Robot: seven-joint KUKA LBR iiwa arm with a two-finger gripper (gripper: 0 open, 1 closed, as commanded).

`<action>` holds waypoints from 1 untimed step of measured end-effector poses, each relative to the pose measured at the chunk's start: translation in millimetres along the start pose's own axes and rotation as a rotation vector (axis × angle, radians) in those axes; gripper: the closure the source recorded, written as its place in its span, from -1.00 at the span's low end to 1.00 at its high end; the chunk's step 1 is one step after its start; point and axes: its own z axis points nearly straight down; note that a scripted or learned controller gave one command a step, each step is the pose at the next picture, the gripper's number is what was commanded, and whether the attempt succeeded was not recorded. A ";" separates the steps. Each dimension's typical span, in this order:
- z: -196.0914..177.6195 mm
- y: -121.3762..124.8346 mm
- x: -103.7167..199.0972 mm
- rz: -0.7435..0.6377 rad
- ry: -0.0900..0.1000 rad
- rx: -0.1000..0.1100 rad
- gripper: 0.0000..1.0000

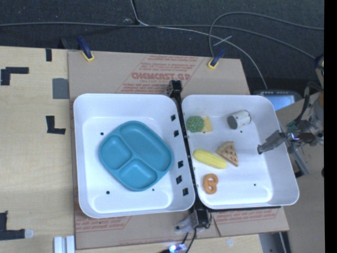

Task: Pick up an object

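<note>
Tool (263, 148) at right bin's (281, 194) 3 o'clock edge, open or closed: cannot tell; nothing visibly gripped. Pizza slice (228, 153) nearest, at tool's 9 o'clock. Corn cob (209, 158) just beside it, pretzel (210, 183) below, broccoli (195, 123) at 11, small metal cup (238, 119) at 12. Blue divided plate (135, 155) in left bin (87, 194).

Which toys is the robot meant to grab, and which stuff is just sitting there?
For the job:
green broccoli toy
yellow corn cob
pizza slice toy
brown pretzel
small grey-and-white cylinder
gripper

Just lying about:
blue three-compartment plastic tray
two white bins
yellow-tipped clamps
</note>
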 end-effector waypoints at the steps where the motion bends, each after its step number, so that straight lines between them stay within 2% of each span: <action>1: 63.3 3.2 -1.8 0.000 0.002 0.005 -1.00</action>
